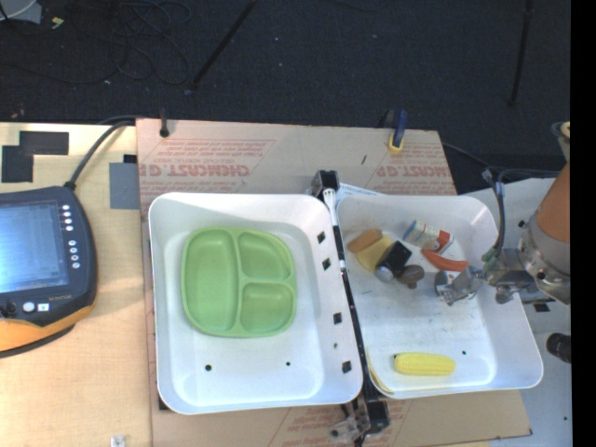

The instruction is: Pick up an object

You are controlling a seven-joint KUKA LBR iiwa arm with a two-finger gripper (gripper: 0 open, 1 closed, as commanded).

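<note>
The pincer (458, 290) hangs low over the right bin (507, 361), near that bin's right wall, reaching in from the arm (549, 250) at the right edge. How far it stands open cannot be told; its metal tip is small and blurred, and nothing can be seen gripped in it.

Just left of the pincer lies a dark cylinder (399, 261), touching a tan block (365, 242) beyond it. Just above and left of the pincer sits a small white and red tube (430, 235), and an orange-red piece (451, 263) lies right beside the tip. Below the pincer, well apart, a yellow corn cob (425, 365) rests near the bin's front wall.

Far to the pincer's left, the left bin (186, 380) holds a green divided plate (238, 281) with three compartments, lying flat.

Behind both bins, the cardboard sheet (279, 156) bears red printing seen upside down and mirrored; its letters cannot be read with confidence. Farther left sits a handheld control pendant (42, 259) with a screen.
</note>
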